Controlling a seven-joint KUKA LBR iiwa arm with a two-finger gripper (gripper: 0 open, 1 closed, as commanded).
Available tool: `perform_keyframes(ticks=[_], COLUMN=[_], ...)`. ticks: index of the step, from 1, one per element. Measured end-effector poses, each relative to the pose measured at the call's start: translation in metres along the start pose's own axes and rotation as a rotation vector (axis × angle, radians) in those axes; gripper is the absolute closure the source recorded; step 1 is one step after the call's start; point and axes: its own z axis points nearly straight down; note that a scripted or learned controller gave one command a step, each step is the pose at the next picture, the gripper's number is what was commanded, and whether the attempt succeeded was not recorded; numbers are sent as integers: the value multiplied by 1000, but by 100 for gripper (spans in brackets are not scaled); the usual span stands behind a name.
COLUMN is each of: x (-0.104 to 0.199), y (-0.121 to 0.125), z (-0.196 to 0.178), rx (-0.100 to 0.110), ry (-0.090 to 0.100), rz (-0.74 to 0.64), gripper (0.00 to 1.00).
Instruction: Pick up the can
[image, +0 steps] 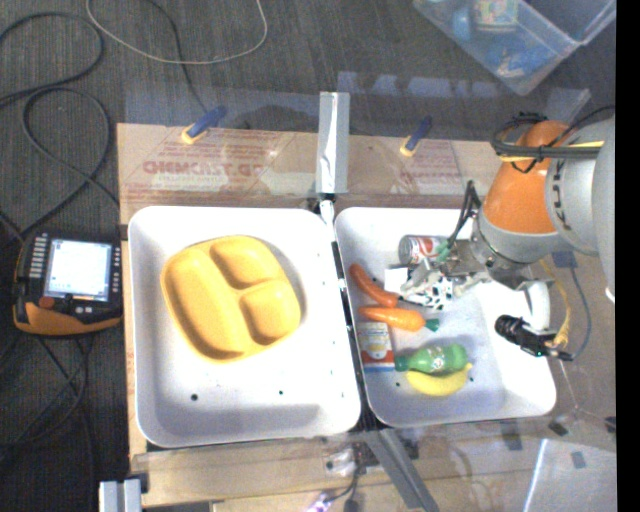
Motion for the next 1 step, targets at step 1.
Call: perform_keyframes(ticks=[1], x=[-4], y=[66], z=[-23], rx=[-3], ry=[-3], rz=[181], gripper=[0])
